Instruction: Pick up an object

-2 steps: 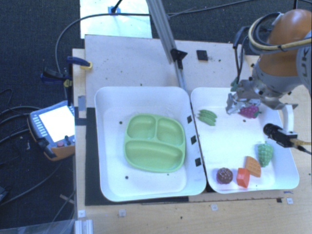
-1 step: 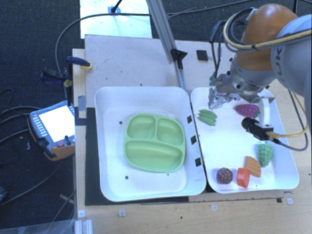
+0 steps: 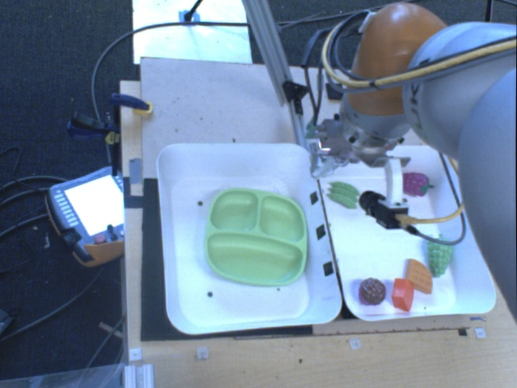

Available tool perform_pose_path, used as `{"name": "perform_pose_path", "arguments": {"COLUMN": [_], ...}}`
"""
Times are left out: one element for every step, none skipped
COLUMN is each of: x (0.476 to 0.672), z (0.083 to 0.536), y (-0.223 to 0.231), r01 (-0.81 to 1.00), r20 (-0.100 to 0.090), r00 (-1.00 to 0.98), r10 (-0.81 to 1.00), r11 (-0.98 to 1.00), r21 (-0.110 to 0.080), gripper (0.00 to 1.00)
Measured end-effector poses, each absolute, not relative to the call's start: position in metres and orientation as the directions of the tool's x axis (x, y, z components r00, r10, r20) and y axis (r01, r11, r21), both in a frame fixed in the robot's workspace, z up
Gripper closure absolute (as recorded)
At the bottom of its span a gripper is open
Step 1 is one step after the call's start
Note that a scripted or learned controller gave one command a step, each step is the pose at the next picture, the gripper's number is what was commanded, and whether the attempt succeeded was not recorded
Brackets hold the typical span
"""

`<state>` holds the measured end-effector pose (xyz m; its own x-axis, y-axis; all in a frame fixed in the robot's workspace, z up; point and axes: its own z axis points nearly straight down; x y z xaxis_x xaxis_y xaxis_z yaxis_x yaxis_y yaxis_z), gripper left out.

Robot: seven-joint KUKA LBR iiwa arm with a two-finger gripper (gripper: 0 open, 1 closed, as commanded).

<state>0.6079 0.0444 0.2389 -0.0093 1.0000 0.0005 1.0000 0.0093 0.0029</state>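
Overhead, the gripper [image 3: 354, 157] hung at the upper left corner of the right bin [image 3: 477, 297], below the arm's orange band [image 3: 386, 48]. Its metal body hid the working end, so I could not tell whether it was apart or together, and nothing could be seen held in it. A black fitting [image 3: 380, 208] with a yellow cable [image 3: 440, 217] sat just below it, over the bin floor.

Nearest the gripper lay a green pod [image 3: 342, 193], just below and slightly left of it, close to the bin's left wall. A purple berry [image 3: 416, 183] lay to the right, near the upper right of the bin. Further down, a pale green knobbly piece [image 3: 439, 257] rested near the right wall, with an orange wedge [image 3: 418, 276] just beside it. A red block [image 3: 402, 294] touched or nearly touched the wedge at the lower edge, and a dark round piece [image 3: 371, 291] sat near the block's left.

The left bin [image 3: 186, 297] held a green divided plate [image 3: 257, 237] at its middle, lying flat. Both bins sat side by side on the worktop [image 3: 202, 95]. At the far left of the frame, off the worktop, a pendant [image 3: 89, 212] with a lit screen lay among dark cables on the floor.
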Motion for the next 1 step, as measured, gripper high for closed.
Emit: {"name": "perform_pose_path", "arguments": {"x": [0.6135], "z": [0.2314], "y": [0.0955], "r01": [1.000], "r20": [0.002], "r00": [-0.010], "r10": [1.000], "r11": [0.010], "r21": [0.003], "gripper": [1.00]}}
